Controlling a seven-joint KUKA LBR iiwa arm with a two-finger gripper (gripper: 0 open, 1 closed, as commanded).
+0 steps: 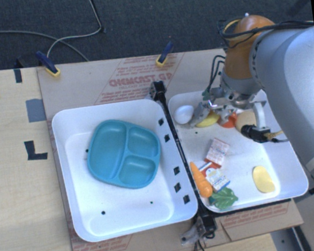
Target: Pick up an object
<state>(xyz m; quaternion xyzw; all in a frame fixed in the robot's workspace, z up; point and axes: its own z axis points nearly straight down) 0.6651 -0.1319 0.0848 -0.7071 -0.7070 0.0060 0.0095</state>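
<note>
Gripper (215,108) is low at the right bin's (283,159) back edge, right over a yellow banana-like piece (207,122), likely its target. Can't tell finger opening or any hold. Blue plate (124,153) sits alone in the left bin (75,180).

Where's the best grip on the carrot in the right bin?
Take the carrot across its middle, coming straight down from above. It lies flat, long and narrow, close to the bin's left wall, with the leafy green piece at its lower end, so probably close across its narrow width, clear of both.
</note>
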